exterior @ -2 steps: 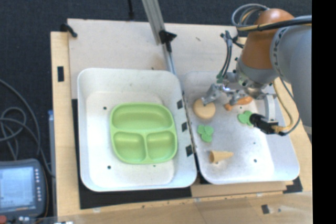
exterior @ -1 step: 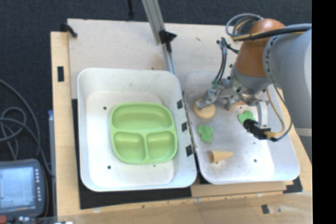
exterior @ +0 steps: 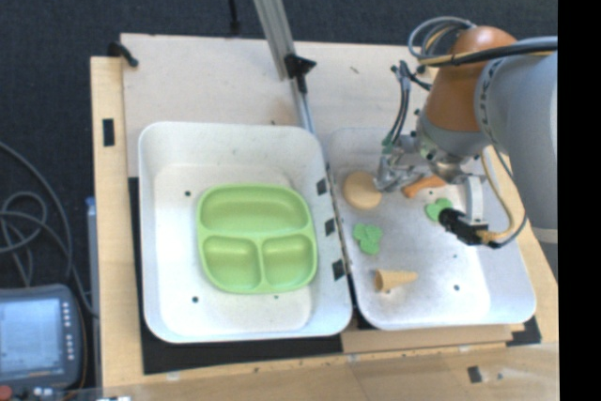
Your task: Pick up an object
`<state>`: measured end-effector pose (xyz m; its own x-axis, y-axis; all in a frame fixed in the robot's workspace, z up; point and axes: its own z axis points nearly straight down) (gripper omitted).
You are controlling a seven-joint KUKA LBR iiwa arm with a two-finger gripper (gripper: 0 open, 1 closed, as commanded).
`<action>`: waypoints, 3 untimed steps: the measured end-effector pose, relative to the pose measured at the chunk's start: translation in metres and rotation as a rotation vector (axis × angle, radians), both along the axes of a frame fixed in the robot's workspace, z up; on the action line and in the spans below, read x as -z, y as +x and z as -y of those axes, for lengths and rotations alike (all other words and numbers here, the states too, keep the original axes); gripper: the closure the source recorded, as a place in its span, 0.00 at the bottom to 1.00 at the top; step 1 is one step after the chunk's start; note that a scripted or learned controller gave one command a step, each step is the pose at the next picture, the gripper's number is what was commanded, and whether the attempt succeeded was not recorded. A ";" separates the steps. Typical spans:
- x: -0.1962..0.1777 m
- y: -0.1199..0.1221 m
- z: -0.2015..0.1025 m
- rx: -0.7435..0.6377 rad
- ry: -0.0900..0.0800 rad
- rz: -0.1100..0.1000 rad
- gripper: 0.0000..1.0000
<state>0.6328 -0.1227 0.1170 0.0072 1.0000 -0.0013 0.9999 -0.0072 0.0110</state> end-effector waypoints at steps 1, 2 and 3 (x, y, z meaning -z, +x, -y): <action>-0.045 0.003 0.007 -0.003 0.000 -0.005 1.00; -0.091 0.010 0.008 -0.010 0.000 -0.004 1.00; -0.155 0.006 0.009 -0.010 0.000 -0.002 1.00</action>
